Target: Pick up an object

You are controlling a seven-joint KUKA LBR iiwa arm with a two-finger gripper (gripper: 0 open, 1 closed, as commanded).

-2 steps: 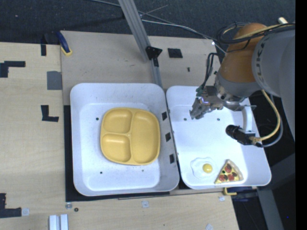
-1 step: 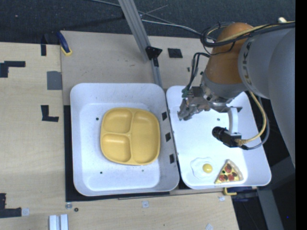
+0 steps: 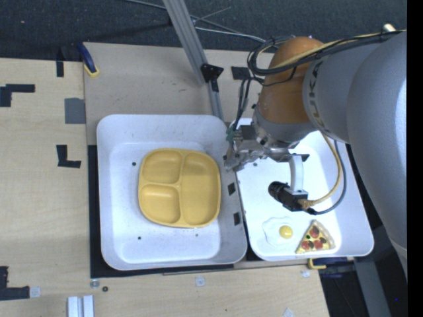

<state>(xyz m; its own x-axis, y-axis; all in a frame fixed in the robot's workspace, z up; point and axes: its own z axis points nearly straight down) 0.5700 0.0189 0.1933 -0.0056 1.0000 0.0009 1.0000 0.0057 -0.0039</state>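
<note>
Yellow plastic, a divided plate point(image 3: 179, 187), lies flat in the left bin point(image 3: 115, 177), its long axis running from about 10 to 4 o'clock, the two smaller compartments toward 9. In the right bin point(image 3: 350, 223), at 5 o'clock, sit a toy fried egg point(image 3: 281, 232) and a pizza slice point(image 3: 315, 238) whose tip points to 12. My gripper point(image 3: 246, 149) hangs over the wall between the bins (whether clenched or released, I cannot tell). My arm point(image 3: 350, 78) reaches in from 3 o'clock, wrist bent downward.
</note>
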